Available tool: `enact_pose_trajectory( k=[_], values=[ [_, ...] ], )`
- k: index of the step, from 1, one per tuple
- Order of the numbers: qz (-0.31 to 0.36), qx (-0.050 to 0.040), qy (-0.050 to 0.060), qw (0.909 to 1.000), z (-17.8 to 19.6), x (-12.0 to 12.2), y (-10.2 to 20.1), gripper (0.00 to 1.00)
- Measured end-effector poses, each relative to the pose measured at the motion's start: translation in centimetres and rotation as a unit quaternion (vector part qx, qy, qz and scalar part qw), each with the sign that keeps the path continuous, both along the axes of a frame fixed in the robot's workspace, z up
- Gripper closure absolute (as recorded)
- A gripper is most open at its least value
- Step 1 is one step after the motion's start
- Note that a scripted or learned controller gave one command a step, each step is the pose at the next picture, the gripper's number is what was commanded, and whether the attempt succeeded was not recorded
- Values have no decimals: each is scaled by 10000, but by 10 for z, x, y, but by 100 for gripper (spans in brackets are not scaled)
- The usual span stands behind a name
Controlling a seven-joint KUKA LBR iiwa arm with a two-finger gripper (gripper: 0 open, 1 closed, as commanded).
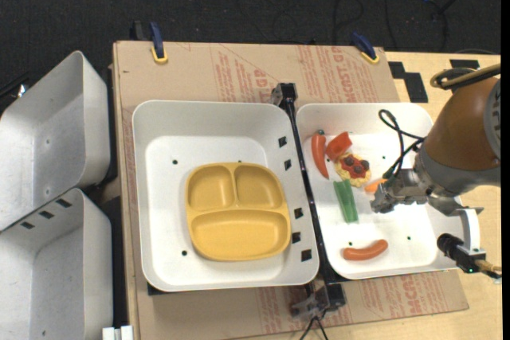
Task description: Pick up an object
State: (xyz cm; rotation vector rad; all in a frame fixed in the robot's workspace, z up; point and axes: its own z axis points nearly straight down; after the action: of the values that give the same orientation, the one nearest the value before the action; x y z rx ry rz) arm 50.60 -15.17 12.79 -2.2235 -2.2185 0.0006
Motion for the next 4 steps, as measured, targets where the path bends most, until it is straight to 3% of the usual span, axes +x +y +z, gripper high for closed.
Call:
enact_pose_trajectory(
  k=[2, 3, 4],
  values=[
    [25, -12, -23, 10000, 104, 3, 0, 100],
    [27, -9, -18, 10000, 126, 4, 0, 100],
    [35, -5, -17, 10000, 132, 31, 45, 100]
  ],
)
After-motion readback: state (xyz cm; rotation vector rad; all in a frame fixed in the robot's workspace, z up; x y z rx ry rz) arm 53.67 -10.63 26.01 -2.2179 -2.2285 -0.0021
